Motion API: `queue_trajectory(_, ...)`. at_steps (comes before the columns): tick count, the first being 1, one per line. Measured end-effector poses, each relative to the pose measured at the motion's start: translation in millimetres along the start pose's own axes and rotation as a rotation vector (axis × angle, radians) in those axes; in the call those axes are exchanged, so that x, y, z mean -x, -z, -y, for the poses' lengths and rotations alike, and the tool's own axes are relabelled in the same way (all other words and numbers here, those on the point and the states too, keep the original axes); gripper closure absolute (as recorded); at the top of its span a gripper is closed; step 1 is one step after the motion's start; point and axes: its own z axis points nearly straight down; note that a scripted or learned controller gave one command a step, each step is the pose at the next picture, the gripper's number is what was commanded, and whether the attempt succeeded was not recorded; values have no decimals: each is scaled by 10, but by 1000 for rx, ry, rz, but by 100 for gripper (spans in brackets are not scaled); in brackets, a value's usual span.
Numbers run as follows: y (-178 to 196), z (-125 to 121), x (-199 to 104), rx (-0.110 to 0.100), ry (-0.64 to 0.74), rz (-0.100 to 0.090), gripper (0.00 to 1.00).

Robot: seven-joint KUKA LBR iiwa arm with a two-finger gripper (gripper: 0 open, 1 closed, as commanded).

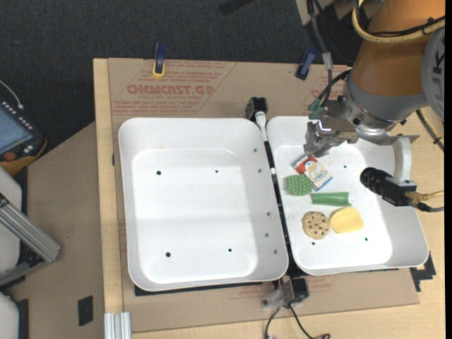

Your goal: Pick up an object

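Gripper, finger state indeterminate, hovers just above the red-and-blue packet in approach; next move requires descent onto it.

A robotics lab: clamped cardboard sheet under twin white bins.

Arm cut off by top and right edges; gripper tips indistinct.

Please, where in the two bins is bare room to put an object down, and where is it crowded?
The left bin offers bare floor wall to wall. In the right bin, the gripper, carton, green pieces, cookie and yellow piece crowd the middle; the near strip below them is bare.
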Motion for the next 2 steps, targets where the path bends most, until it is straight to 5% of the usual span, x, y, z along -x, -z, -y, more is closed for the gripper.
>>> queue_trajectory(1,-588,387,354,-9,-4,-2,100)
queue_trajectory(2,94,-76,-48,3,1,0,100)
